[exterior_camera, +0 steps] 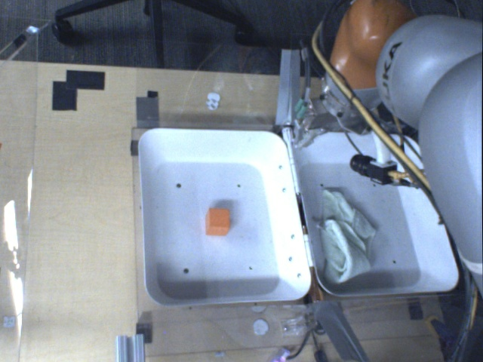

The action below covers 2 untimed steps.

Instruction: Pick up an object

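One cloth [345,236], one orange cube [218,222]

cube [218,222]: plain orange, at the left bin's centre
cloth [345,234]: pale green-white, crumpled
bins [162,157]: white with small dark dots
bench [68,202]: light wood, black patches at 11 o'clock
arm [434,66]: grey, orange band

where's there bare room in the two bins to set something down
The left bin has the most room: bare floor all around the orange cube, which sits alone near its centre. In the right bin, the crumpled cloth fills the near left part, and the arm crowds the far end; bare floor lies right of the cloth.
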Motion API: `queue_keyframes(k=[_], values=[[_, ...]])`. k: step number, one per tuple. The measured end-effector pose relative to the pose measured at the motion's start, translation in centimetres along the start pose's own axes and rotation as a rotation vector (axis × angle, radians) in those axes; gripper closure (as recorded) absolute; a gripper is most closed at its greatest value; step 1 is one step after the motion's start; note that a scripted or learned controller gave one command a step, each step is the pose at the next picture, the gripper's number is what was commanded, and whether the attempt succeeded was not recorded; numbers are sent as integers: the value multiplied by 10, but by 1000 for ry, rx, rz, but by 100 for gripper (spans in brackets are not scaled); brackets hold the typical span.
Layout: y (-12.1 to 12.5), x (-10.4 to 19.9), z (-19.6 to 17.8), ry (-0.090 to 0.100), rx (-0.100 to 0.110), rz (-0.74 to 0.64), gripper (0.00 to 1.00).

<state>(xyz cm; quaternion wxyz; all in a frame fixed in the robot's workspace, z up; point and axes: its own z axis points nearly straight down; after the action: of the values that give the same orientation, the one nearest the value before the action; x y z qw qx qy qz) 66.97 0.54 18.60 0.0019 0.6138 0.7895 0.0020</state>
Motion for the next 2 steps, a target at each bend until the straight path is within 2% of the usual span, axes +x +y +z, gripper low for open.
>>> queue_keyframes(k=[1, 2], values=[[-2, -6, 0, 0, 1, -206, 100], [0, -2, 0, 0, 0, -133, 100]])
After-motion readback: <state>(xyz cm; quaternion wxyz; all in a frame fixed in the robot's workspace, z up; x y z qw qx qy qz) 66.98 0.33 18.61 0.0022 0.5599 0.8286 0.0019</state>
